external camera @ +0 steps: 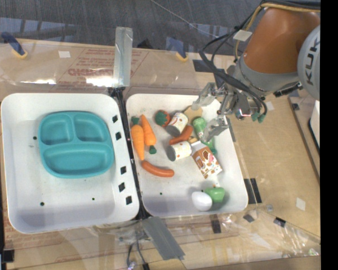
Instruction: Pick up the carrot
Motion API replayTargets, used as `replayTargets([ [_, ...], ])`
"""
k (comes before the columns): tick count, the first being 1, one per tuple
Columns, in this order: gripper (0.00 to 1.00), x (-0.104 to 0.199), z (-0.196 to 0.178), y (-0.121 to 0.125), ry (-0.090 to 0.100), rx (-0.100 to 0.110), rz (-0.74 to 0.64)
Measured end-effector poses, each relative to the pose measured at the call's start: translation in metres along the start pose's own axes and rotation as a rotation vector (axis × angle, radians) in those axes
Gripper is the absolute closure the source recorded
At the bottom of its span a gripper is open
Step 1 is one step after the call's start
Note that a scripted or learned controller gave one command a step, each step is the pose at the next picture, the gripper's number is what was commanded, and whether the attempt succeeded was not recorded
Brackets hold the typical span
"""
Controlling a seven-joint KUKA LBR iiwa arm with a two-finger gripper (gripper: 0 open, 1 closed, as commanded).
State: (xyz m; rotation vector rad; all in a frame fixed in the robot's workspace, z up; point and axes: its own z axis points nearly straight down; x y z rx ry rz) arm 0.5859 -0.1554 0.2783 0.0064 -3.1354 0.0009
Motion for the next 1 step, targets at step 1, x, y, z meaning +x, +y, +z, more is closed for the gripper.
replayTargets([
  [1,0.00,-0.0181,0.1615,0.0399,-0.008,0.001,-0.118],
])
